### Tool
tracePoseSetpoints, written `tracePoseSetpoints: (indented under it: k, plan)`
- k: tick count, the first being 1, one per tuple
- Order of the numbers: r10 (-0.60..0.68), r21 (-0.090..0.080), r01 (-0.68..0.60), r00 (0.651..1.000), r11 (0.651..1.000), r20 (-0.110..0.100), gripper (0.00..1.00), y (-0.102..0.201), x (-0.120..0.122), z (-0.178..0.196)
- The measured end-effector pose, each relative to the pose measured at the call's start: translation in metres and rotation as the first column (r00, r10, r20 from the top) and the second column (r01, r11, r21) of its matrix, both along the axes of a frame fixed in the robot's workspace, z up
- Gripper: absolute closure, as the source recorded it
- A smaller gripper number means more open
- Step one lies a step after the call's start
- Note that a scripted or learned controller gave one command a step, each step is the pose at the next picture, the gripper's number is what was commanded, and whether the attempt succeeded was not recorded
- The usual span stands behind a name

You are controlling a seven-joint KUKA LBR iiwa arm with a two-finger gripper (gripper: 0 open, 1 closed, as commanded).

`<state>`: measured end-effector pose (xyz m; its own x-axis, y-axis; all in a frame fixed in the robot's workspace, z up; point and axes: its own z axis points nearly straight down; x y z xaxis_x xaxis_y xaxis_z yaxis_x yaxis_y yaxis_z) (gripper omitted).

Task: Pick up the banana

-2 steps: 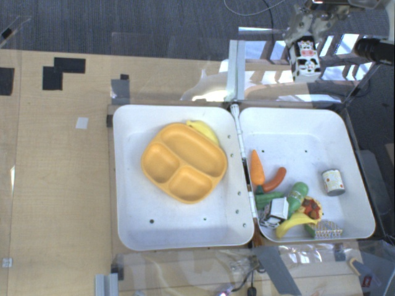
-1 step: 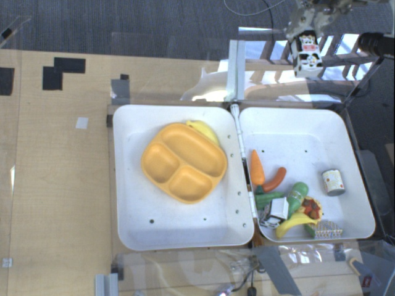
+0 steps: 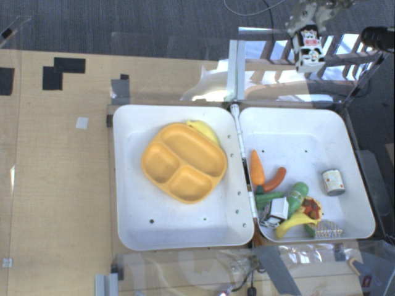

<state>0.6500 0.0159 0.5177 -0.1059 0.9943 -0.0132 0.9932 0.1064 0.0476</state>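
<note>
So from my feed, nearest the camera is the front edge of the two bins. In the right bin, down in the front corner, there's a pile of stuff: the banana lies along the bottom of that heap, curved, yellow, with a green veg and something red touching or overlapping it from above. A small dark-and-white box sits just beside its left end, and there's a little grey mesh thing right of it. A bit further back are a carrot and a sausage leaning toward each other, and off to the right, on its own, a small can on its side.

Left bin has the orange divided plate in the middle, with a yellow thing poking out from behind its far rim, can't tell what it is.

Way at the back, past the far wall of the right bin, the gripper hangs up high. Banana is well apart from it, whole bin depth between them, nothing between the fingers. Can't tell whether they're apart or together, too small and cluttered up there.
</note>
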Motion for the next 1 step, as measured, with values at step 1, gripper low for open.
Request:
tracePoseSetpoints:
  k: [1]
  plan:
    - [0.003, 0.007, -0.003, 0.999, 1.0, -0.044, 1.0, -0.0206, -0.0189, -0.0822]
